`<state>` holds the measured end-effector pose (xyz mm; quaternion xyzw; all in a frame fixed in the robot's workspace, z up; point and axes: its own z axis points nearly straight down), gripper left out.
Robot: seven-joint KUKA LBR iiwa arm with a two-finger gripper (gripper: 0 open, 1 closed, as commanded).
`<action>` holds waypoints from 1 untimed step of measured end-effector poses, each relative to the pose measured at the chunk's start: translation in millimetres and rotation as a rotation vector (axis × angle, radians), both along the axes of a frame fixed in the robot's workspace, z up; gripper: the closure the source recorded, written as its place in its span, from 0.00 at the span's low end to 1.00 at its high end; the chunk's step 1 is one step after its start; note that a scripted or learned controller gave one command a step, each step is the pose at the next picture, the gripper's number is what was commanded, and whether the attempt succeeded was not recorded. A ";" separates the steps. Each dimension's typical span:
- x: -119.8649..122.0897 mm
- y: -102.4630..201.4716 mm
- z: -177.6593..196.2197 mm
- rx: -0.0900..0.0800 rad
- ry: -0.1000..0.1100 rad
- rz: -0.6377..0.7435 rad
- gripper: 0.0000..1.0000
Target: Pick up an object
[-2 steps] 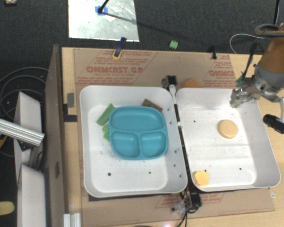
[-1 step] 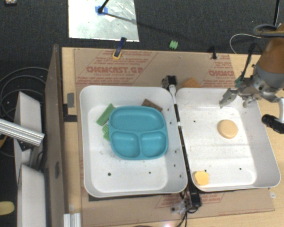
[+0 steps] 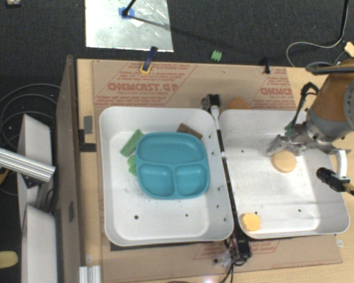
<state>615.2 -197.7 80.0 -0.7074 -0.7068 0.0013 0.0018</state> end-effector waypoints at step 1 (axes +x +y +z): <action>3.2 0.4 16.1 -0.002 -0.009 0.002 1.00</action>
